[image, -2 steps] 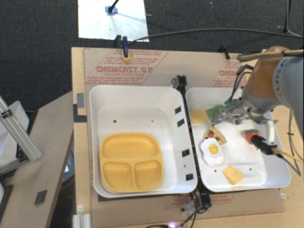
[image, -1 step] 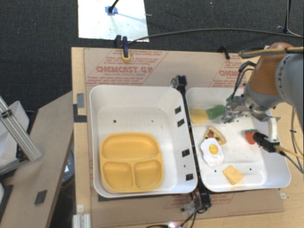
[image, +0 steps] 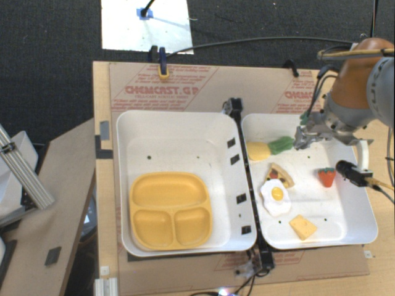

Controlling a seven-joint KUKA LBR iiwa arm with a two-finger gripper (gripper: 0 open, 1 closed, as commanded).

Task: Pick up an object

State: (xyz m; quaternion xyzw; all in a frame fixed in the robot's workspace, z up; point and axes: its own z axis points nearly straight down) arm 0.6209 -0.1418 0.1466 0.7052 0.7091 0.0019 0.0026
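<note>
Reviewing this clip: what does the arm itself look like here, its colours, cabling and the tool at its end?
The arm is grey and rounded, with an orange band above the wrist. Dark cables run along its side towards the wrist, and a thin black cable arcs across the bench behind the bins to it. The gripper is a small grey metal assembly, too small and blurred to make out in detail.

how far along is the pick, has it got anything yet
Done: the arm has reached into the right bin, and the gripper sits low beside the green piece. In hand: nothing visibly held; I can't tell how its fingers stand. Left: the grasp and lift. The green piece, yellow piece, pizza slice, fried egg, cheese and strawberry all lie on the bin floor.
</note>
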